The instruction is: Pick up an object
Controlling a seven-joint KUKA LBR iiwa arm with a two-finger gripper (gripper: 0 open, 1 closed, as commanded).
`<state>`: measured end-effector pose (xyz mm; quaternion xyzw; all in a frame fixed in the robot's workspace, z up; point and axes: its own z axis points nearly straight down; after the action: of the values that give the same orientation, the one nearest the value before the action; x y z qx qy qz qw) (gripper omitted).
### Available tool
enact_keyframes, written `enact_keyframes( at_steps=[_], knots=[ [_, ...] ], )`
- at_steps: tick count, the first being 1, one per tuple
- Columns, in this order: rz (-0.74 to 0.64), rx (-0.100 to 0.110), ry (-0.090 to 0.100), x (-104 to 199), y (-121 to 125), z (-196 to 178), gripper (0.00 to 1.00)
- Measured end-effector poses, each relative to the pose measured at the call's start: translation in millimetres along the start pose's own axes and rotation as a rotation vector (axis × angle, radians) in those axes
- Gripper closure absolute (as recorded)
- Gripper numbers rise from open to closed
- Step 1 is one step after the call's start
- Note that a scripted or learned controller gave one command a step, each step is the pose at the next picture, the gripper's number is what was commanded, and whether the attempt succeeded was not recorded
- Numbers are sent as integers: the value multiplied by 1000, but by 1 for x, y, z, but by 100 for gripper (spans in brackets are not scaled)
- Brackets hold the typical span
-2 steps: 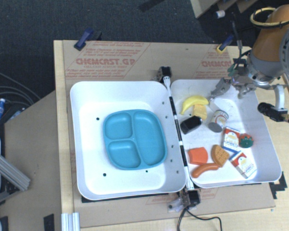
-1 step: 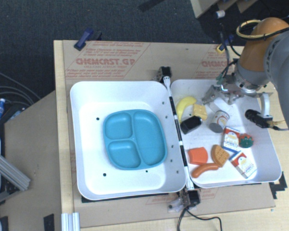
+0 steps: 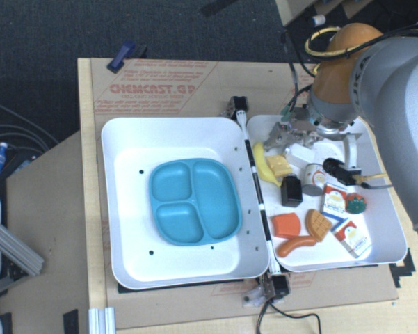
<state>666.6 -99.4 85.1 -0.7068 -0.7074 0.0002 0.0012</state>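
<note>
My gripper (image 3: pixel 286 136) hangs low over the back left part of the right bin (image 3: pixel 396 245), just above a yellow banana (image 3: pixel 259 164) and a pale yellow block (image 3: pixel 279 165). I see nothing held in it. A black block (image 3: pixel 291 191) lies just in front of the yellow block, with a small can (image 3: pixel 313 176) to its right. Nearer the front lie an orange-red block (image 3: pixel 286 224), an orange sausage (image 3: pixel 295 245), a brown cookie (image 3: pixel 318 224), two small cartons (image 3: pixel 334 202) (image 3: pixel 352 239) and a green and red ball (image 3: pixel 356 203).
The left bin (image 3: pixel 125 242) holds a blue divided plate (image 3: pixel 193 200). The grey arm with its orange band (image 3: pixel 341 58) covers the right bin's back right corner. A blue object (image 3: pixel 121 57) lies on the bench behind the bins.
</note>
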Motion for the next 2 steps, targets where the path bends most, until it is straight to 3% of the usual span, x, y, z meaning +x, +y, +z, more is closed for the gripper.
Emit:
enact_keyframes(
  at_steps=[2],
  knots=[
    [2,0,-2,7,-9,0,0]
  ],
)
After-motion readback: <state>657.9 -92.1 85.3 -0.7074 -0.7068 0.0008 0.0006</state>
